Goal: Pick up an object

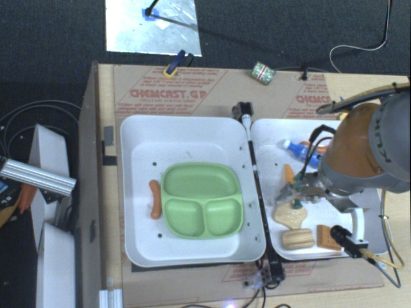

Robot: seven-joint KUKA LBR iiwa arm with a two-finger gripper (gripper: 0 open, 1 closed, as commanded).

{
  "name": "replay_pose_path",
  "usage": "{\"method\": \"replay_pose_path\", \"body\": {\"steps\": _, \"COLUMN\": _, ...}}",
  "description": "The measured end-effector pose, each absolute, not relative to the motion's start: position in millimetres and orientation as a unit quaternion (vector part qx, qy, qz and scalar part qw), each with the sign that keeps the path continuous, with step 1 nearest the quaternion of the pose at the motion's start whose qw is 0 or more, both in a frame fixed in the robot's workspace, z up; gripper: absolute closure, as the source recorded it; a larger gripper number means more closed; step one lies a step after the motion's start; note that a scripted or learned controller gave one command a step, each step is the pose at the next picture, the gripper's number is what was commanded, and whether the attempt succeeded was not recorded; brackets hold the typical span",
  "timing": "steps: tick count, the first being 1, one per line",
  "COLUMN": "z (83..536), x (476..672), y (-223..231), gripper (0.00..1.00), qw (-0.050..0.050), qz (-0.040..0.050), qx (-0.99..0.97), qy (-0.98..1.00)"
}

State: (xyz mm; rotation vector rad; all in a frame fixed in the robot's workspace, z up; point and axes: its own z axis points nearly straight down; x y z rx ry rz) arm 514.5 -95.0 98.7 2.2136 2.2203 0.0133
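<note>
Camera view: the counter (192, 85) carries two white bins side by side. The left bin (138, 140) holds a green tray (202, 197) with three compartments near its middle and a sausage (155, 199) lying just beside the tray's left edge. The right bin (270, 133) holds the clutter — a blue item (297, 149) near its far edge, a small orange piece (289, 172) toward its left wall, a pale lump (290, 217) lower down, a tan roll (298, 239) near its front edge and an orange block (327, 237) just beside the roll.

The arm (366, 153) reaches in from the right over the right bin, and the tool (297, 201) sits low, directly above the pale lump and close to touching it. Whether it is open or closed cannot be told; the arm's bulk and the blur hide that.

As for progress, nothing looks lifted: every item in the right bin appears to rest on the bin floor, the pale lump included. I judge the approach as done — the tool is down at a likely target — while the grasp itself and the lift are left, or at least not proven here.
</note>
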Motion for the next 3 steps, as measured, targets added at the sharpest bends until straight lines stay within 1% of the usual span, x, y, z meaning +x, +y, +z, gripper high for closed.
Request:
{"method": "replay_pose_path", "body": {"steps": 1, "z": 84, "x": 570.2, "y": -105, "gripper": 0.00, "qw": 0.001, "qz": 0.0005, "qx": 0.706, "qy": 0.708}}
{"method": "replay_pose_path", "body": {"steps": 2, "z": 95, "x": 570.9, "y": -105, "gripper": 1.00, "qw": 0.001, "qz": 0.0012, "qx": 0.705, "qy": 0.709}}
{"method": "replay_pose_path", "body": {"steps": 3, "z": 185, "x": 549.1, "y": -43, "gripper": 1.00, "qw": 0.001, "qz": 0.0016, "qx": 0.705, "qy": 0.709}}
